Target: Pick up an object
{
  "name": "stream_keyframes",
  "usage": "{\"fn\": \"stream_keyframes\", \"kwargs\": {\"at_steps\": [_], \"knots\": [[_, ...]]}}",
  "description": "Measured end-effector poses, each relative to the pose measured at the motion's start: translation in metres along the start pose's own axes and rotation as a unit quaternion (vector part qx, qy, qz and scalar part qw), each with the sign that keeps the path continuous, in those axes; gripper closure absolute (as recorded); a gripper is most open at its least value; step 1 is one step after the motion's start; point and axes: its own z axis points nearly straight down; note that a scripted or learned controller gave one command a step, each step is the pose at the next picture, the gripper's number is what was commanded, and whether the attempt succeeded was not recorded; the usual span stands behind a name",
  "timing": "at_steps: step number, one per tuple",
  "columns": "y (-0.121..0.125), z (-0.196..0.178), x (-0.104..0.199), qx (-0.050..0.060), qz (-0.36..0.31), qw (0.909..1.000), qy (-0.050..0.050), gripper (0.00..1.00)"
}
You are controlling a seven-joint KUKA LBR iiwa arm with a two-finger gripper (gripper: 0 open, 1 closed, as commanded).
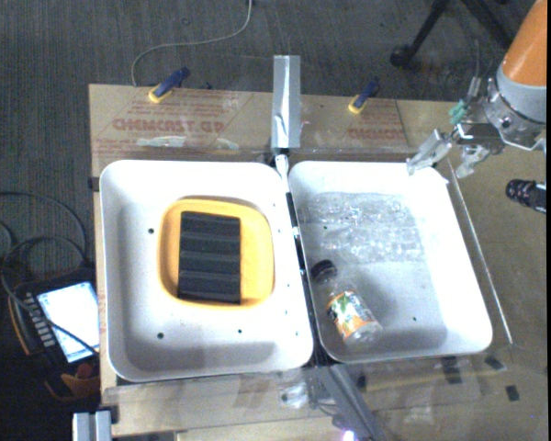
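While hanging above the right bin's far right corner, pincer (441,151): its fingers are spreading apart, gripping nothing.
Right shallow white bin (468,274): sitting on the desk, holding the loose items.
Small black round object (323,269): lying near the bin's left wall.
Crumpled orange-and-green packet (351,314): resting just below it.
Left shallow white bin (129,274): carrying a yellow tray with a black ridged block (209,256).

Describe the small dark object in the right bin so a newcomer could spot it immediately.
Start at the right bin, the white one nearer the arm. Near its left wall, below the crumpled clear plastic, sits a small dark rounded object. It is plain black, unlike the orange-and-green printed packet lying just below it.
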Motion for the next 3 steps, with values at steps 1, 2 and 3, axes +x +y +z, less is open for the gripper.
{"fn": "stream_keyframes", "kwargs": {"at_steps": [1, 2, 3], "knots": [[0.008, 0.05, -0.018, 0.0, -0.132, 0.9912, -0.001, 0.0], [-0.033, 0.007, 0.014, -0.001, -0.106, 0.9943, 0.0, 0.0], [-0.053, -0.028, 0.063, -0.001, -0.05, 0.9987, 0.0, 0.0]]}}
